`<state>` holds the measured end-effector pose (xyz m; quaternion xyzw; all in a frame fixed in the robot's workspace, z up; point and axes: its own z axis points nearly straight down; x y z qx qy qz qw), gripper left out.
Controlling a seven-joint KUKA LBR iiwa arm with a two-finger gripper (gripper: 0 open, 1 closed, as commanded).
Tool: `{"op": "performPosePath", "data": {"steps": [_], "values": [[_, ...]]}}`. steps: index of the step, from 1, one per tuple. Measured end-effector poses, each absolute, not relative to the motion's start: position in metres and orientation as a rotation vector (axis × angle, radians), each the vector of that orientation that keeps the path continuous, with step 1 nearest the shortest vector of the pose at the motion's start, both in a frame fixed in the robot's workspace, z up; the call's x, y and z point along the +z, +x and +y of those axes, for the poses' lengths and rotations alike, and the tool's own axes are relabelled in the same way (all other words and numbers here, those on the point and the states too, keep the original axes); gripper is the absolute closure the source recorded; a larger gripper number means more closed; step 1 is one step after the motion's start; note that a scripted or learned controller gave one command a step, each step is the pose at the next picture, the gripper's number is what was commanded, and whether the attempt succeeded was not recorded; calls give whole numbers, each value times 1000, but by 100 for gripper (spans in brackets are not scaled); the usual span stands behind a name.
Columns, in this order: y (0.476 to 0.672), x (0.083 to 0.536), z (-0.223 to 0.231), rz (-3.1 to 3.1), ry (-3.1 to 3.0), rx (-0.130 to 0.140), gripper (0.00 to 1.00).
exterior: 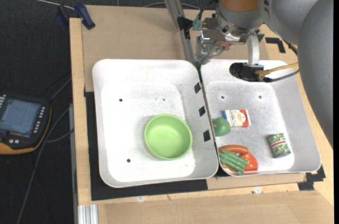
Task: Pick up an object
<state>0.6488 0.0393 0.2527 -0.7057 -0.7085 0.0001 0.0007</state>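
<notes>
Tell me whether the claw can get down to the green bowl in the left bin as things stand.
Probably yes. The green bowl sits alone in the left bin, open side up, with nothing over or beside it. The claw hangs above the far end of the divide between the bins, so it would have to travel across and descend.

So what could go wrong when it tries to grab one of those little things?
The green ball sits tight against the bin wall and touches the small carton, so the gripper may lack room or knock the carton aside. The plate of vegetables lies in the near corner, awkward to reach. The green bowl is wide and round; it might slip.
</notes>
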Motion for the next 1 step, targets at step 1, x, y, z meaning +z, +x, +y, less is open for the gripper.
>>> {"op": "performPosePath", "data": {"steps": [1], "values": [[657, 254, 86, -2225, -2217, -2, 100]]}}
